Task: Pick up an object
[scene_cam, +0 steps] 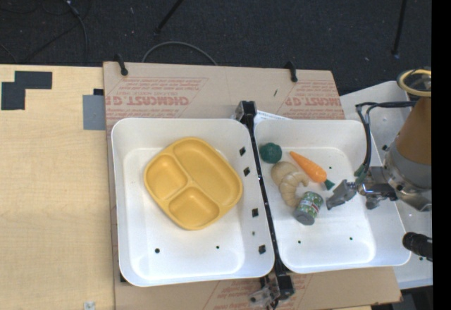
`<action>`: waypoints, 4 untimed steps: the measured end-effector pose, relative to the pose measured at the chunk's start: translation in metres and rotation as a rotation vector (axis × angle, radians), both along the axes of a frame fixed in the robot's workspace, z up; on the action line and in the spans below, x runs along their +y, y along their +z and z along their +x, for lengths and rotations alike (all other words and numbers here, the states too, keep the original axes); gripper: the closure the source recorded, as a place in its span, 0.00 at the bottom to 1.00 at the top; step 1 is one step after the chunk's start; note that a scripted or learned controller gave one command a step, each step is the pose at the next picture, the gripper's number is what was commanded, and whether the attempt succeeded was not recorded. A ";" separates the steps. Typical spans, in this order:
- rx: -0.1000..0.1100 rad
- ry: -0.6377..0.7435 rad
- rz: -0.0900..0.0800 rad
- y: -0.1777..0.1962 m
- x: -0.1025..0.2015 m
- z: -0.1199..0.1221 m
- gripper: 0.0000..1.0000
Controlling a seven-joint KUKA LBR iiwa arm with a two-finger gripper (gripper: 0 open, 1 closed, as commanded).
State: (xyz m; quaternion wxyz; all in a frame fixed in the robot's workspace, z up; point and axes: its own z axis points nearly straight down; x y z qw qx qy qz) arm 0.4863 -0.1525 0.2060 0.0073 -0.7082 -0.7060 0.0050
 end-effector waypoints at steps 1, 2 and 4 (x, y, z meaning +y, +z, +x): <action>-0.010 0.003 -0.001 0.006 0.000 0.002 0.00; -0.005 0.003 0.001 -0.045 -0.006 0.008 0.00; -0.011 0.003 0.000 -0.119 -0.009 0.006 0.00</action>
